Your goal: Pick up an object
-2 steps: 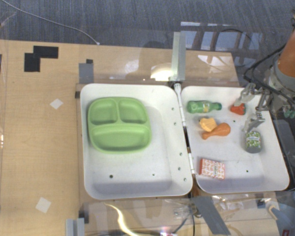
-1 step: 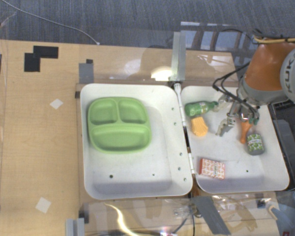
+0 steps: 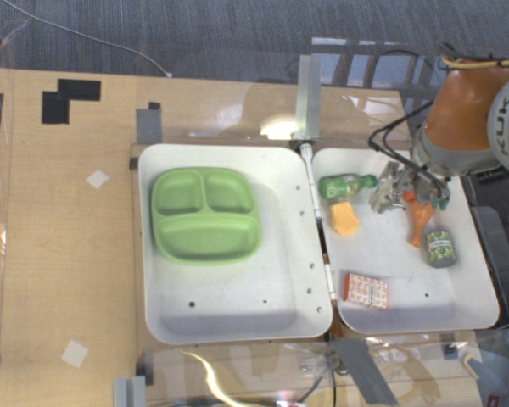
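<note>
Nearest the camera, a red-and-white packet [image 3: 366,290] lies flat near the front edge of the right bin [image 3: 475,312], at about six o'clock from the bin's middle. Up at eleven o'clock lies a green bottle [image 3: 346,184] on its side, with an orange-yellow wedge [image 3: 344,219] just beside it toward the front. At three o'clock sits a small green-labelled can [image 3: 440,248], and an orange carrot-like piece [image 3: 420,220] touches or nearly touches it, slanting up toward the gripper [image 3: 407,195]. In the left bin [image 3: 237,312] rests a green divided plate [image 3: 206,214].

The gripper hangs low at about one o'clock in the right bin, right over the upper end of the carrot piece. Whether its fingers are spread or closed I cannot tell; the metal parts blur together there, and nothing is clearly pinched.

For a clean pick, the carrot piece looks like the likely target. A good try would centre the fingers across its narrow width, away from the can, and descend fully before closing, since a tapered, smooth shape may slip out.
</note>
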